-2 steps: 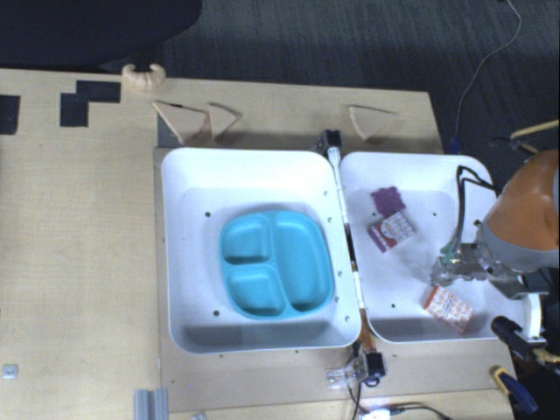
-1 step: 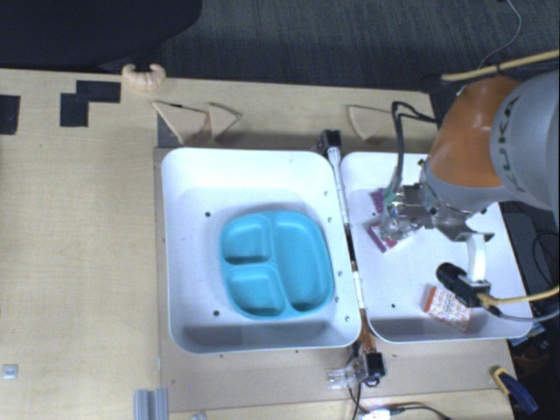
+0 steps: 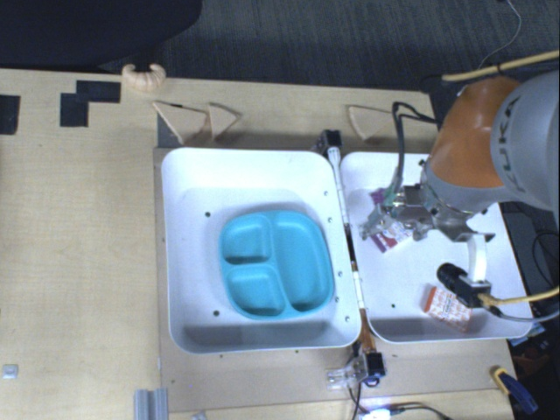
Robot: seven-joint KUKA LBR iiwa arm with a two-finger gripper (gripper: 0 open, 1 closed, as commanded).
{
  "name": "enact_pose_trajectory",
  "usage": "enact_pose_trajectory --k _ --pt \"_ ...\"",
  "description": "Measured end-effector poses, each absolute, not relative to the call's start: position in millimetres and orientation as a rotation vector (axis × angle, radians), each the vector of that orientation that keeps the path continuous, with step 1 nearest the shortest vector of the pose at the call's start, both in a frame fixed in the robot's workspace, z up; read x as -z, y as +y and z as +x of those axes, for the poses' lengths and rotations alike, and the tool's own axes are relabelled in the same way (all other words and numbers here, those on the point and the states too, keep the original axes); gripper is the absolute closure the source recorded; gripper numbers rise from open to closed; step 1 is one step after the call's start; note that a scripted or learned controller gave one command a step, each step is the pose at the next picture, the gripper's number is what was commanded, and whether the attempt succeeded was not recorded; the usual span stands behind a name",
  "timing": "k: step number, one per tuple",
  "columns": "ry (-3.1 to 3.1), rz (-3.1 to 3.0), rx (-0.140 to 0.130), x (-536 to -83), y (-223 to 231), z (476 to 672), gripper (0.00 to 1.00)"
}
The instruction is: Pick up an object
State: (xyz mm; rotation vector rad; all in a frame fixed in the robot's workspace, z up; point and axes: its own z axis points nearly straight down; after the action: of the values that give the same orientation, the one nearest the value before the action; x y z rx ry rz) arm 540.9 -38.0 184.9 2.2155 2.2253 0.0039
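Blue divided plate (image 3: pixel 276 263) fills left bin (image 3: pixel 188 191); right bin (image 3: pixel 411 309) holds perhaps packets (image 3: pixel 450 305).

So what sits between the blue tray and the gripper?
In the camera view, the bins' adjoining rims separate the blue tray from the gripper.

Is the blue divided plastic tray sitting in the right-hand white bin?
No, the blue divided plastic tray lies in the left white bin, across the divider from the gripper.
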Motion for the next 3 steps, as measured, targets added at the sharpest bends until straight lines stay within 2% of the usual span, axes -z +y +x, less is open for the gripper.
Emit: enact_pose_trajectory --k 1,2,3 --pt "2.225 2.216 -0.004 -184.8 -38.0 540.9 0.00" --pt "2.221 2.214 -0.006 -87.8 -83.6 566.2 0.00" --pt "2.221 2.209 -0.012 -100.0 -83.4 568.2 1.00"
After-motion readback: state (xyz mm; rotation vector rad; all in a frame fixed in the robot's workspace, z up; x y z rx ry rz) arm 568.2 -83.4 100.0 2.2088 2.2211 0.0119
